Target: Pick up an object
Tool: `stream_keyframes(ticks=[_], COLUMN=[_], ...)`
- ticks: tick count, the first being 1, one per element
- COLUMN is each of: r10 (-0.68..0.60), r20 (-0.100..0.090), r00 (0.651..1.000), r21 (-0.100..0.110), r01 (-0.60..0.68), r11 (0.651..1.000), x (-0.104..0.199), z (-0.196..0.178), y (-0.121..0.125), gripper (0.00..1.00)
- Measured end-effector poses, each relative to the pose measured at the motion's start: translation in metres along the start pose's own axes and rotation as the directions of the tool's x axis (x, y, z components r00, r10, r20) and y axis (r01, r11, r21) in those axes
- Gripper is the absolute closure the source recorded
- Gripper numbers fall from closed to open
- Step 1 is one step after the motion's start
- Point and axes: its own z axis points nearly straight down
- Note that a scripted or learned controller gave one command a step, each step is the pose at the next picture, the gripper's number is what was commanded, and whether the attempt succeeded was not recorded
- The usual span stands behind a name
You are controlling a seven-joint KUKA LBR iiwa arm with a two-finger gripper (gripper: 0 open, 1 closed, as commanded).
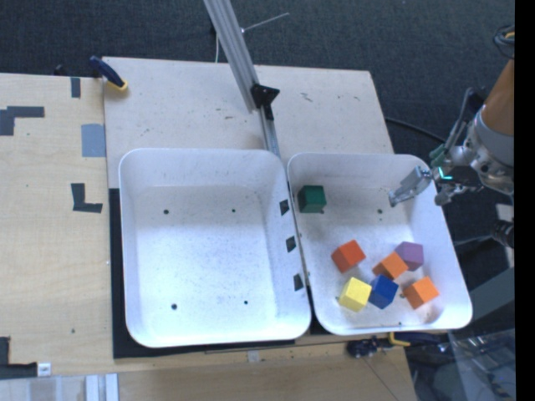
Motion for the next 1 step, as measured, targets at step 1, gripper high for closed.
stream_keyframes(ticks=[1], r10=[0.000], r20=[0.000], r00=[1.000], r21=[0.000], r01=[0.000], r11=[1.000], x=[-0.0001], z=[0.0000], y=[0.0000], gripper=[0.00])
